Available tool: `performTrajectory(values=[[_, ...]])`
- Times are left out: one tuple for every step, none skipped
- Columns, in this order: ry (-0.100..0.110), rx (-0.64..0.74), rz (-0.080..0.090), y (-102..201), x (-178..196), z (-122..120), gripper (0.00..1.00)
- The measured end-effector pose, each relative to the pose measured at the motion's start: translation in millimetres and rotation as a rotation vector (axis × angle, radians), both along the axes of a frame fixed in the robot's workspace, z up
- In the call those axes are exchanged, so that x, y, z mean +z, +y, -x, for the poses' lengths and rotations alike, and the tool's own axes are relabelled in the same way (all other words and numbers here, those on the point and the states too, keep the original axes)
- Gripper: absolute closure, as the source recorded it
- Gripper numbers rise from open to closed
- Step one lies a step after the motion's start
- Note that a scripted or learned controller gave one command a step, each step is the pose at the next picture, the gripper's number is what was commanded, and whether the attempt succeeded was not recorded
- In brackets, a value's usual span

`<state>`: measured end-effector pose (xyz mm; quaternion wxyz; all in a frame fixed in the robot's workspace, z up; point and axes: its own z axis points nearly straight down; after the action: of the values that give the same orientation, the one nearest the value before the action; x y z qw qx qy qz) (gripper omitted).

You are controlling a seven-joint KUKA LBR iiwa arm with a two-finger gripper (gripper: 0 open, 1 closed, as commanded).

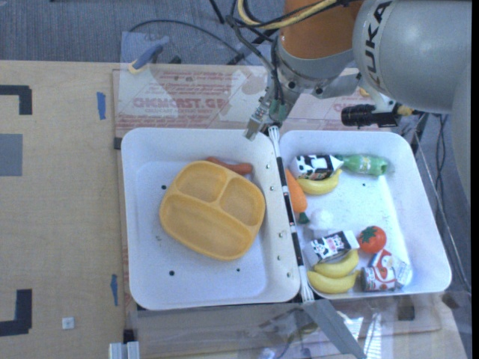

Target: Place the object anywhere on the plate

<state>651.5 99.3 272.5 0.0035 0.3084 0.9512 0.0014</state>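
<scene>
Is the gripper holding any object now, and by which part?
Nothing is seen held: the gripper hangs above the bins' far edge, no object at its tip.

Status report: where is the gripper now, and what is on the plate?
Gripper above back edge of left bin, nothing visible in it. Yellow plate bare. Sausage lies behind plate. Other toys in right bin.

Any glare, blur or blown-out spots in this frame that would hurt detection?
Camera view: the right bin floor is nearly blown out, so the small white object barely separates from it; the plate is evenly lit with soft shadows; the claw looks slightly soft; the clear sheet behind the bins shows faint sheen.
</scene>
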Motion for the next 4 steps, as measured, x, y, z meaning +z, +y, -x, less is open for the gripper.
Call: performTrajectory(values=[[0.001,0.079,-0.001,100,-160,21,1.00],[0.007,0.103,0.000,71,-101,120,1.00],[0.007,0.103,0.000,71,-101,120,0.00],[0.003,0.101,-0.002,71,-91,118,1.00]])
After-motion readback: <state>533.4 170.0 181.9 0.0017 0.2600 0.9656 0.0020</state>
